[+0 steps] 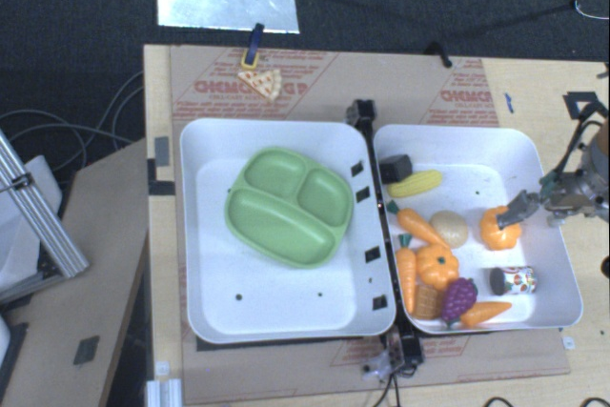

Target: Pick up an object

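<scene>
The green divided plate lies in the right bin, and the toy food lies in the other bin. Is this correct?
Not quite. The camera view shows the green divided plate in the left bin; the toy food lies in the other bin, the right bin.

Small orange pumpkin-like toy sits upright in the right bin, out at three o'clock from the pale round piece, right beside the gripper.

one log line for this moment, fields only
claw: over right white bin | beside small orange pumpkin toy | grasp: none seen | green divided plate: left bin
</scene>
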Available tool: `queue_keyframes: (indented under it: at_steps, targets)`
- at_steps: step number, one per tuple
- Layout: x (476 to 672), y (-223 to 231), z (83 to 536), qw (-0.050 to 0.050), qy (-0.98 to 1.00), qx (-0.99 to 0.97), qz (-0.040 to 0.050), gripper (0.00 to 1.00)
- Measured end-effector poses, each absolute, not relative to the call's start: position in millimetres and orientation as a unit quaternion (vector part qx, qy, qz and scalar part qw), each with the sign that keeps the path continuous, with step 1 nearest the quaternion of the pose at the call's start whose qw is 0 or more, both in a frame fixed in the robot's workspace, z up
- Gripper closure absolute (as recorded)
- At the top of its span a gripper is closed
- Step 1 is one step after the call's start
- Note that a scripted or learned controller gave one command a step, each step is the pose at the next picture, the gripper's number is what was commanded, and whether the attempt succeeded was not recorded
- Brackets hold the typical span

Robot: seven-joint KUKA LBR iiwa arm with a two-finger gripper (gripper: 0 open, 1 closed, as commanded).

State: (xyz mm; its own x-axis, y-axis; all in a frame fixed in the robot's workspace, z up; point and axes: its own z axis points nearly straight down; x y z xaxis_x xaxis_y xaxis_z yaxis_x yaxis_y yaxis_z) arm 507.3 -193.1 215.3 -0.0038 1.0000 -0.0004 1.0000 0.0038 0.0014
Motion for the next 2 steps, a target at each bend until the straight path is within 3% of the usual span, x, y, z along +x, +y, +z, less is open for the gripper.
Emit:
queue_keyframes:
  at_steps: [2]
  targets:
    - [512.8,-179,96,-0.001,0.708,0.706,-0.0003,0.00]
